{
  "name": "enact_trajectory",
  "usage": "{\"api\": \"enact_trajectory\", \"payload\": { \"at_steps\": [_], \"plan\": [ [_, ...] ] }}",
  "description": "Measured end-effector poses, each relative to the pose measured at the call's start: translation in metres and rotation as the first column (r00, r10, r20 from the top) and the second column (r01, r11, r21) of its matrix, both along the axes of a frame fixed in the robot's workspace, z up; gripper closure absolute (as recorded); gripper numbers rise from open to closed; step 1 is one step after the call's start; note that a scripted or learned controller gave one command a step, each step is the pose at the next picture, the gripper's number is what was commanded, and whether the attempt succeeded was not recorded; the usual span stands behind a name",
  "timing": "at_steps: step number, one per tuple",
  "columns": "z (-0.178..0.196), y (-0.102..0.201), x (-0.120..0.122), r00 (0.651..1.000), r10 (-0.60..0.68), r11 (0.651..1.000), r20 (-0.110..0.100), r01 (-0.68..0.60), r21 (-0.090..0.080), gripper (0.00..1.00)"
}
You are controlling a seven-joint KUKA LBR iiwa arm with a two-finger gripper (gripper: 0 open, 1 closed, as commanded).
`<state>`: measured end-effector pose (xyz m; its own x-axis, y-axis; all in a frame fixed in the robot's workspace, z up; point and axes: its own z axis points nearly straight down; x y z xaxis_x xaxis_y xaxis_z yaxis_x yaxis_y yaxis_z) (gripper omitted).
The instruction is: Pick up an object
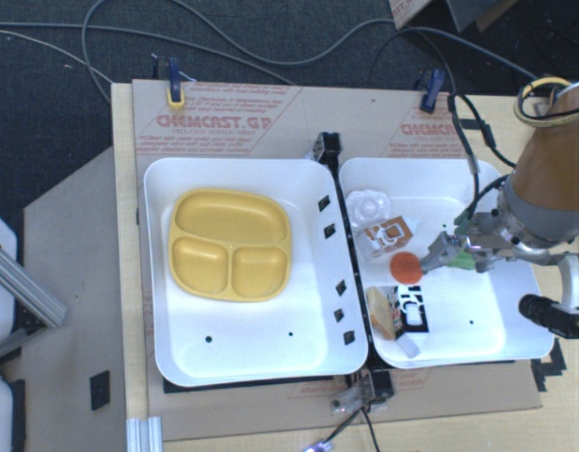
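Note:
The right bin (477,332) holds several small objects. An orange ball (405,268) lies near its middle. Behind the ball are a brown and white packet (387,234) and a clear plastic piece (366,203). In front of it lie a black and white card (411,309), a tan lump (383,313) and a small grey block (409,346). My gripper (433,255) reaches in from the right, low over the bin, its tip just right of the orange ball and very close to it. Nothing is visibly lifted.
The left bin (176,347) holds a yellow divided plate (231,244). A black divider with clips (338,243) runs between the bins. Cables (468,149) trail over the right bin's back edge. Blue clamps (175,80) hold the board's back edge.

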<state>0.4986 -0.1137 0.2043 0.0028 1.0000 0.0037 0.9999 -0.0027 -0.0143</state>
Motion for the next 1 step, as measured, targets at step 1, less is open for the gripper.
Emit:
{"api": "enact_trajectory", "payload": {
  "at_steps": [1],
  "plan": [
    [0.0054,0.0001,0.0028,1.0,0.003,1.0,0.012,-0.003,-0.002,0.0]
  ]
}}
